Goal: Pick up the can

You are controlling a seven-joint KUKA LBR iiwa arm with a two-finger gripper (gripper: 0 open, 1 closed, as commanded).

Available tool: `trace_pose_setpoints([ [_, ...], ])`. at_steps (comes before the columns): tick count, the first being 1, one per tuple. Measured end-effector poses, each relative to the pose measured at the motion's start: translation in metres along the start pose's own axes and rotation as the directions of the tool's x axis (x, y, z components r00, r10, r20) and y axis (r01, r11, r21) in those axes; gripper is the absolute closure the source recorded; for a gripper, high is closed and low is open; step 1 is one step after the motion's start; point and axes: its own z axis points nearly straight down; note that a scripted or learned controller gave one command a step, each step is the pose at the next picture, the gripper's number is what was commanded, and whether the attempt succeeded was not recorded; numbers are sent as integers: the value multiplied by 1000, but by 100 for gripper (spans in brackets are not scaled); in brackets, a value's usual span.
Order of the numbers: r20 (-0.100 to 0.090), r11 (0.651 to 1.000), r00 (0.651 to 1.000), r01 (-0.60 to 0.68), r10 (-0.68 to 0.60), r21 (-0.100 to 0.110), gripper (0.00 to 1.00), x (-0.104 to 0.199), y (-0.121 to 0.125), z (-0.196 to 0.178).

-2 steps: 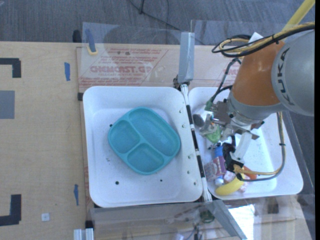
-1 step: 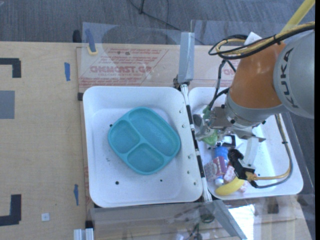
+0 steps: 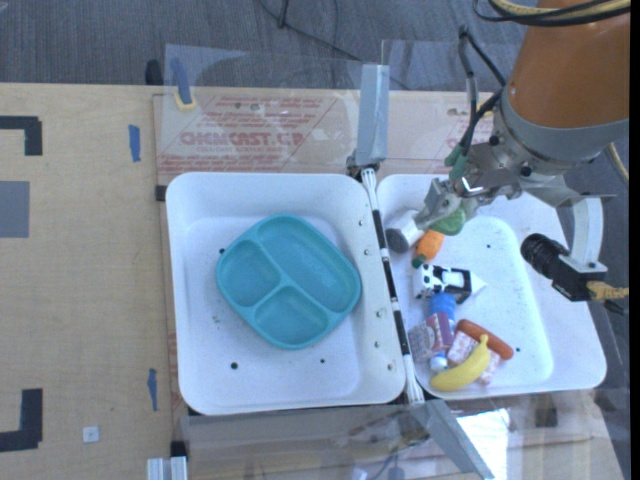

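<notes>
A small blue can (image 3: pixel 441 314) with a red end lies on its side in the middle of the right bin (image 3: pixel 560 368). A black-and-white cow toy (image 3: pixel 445 281) sits just behind it. My gripper (image 3: pixel 445 204) hangs low over the far left part of that bin, above a green item (image 3: pixel 451 220) and an orange carrot toy (image 3: pixel 428 245). It stands well behind the can and apart from it. A grey cylinder (image 3: pixel 401 236) lies by the bin's left wall, next to the carrot toy.
A teal divided plate (image 3: pixel 288 280) lies in the left bin (image 3: pixel 200 368). At the near side of the right bin are a red hot dog toy (image 3: pixel 487 339), a yellow banana (image 3: pixel 465 370) and a small packet (image 3: pixel 437 342). A black fitting (image 3: pixel 548 258) on the arm overhangs the right rim.
</notes>
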Motion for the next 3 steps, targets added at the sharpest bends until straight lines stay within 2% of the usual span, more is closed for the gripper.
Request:
trace_pose_setpoints([
  [1, -2, 994, 994, 113, -113, 3, 100, 46, -34, 178],
  [2, -1, 994, 994, 113, -113, 2, 0, 46, -34, 178],
  [3, -2, 999, 999, 45, -45, 3, 0, -46, -55, 178],
])
